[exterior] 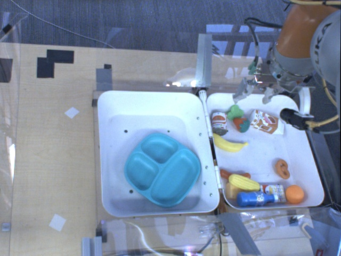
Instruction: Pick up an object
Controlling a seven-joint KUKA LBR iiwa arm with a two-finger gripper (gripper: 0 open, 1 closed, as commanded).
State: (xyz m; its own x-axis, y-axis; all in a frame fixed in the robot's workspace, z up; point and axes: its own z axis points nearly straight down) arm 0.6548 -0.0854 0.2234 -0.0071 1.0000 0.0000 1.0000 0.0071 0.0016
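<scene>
Your gripper (255, 91) sat over the far edge of the right bin (314, 167), fingers spread, nothing between them. Pickable items lay in that bin: can (219, 122) at the left wall, green-orange toy (238, 118) beside it, banana (229, 144) just nearer, carton (265, 122) to the right. Corn (243, 183), blue bottle (257, 198) and orange (294, 194) lined the near edge. Blue divided plate (162, 168) sat in the left bin (114, 111).

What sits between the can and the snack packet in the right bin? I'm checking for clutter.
In the camera view, a small green and red toy vegetable lies between the can and the snack packet.
</scene>
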